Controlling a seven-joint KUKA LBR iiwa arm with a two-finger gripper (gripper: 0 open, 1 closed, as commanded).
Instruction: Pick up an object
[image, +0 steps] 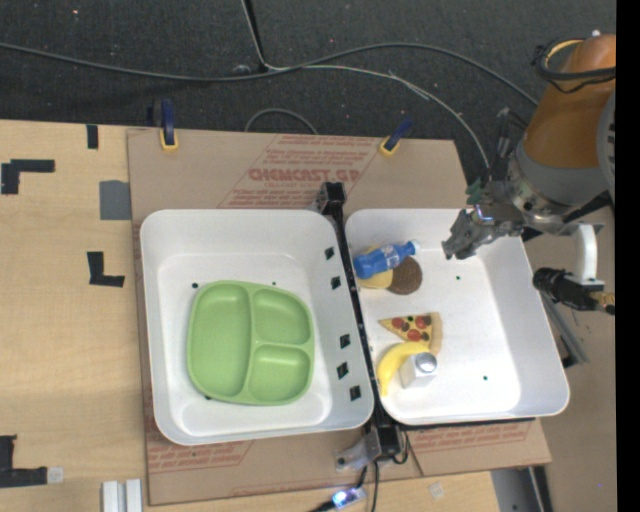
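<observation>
The right bin (520, 330) holds a blue bottle (383, 259) lying on its side at the upper left. Just below it rest a brown and yellow round piece (397, 277), a pizza slice (412, 327), and a yellow banana (388, 368) touching a small silver can (419, 368). My gripper (462, 243) hangs over the upper right part of this bin, to the right of the bottle and apart from it. Nothing shows between its dark fingers.
The left bin (160, 300) holds a green divided plate (250, 342). A black divider (343, 290) runs between the two bins. Both stand on a cardboard sheet (290, 175) clamped at the back. Cables (300, 60) cross the dark floor behind.
</observation>
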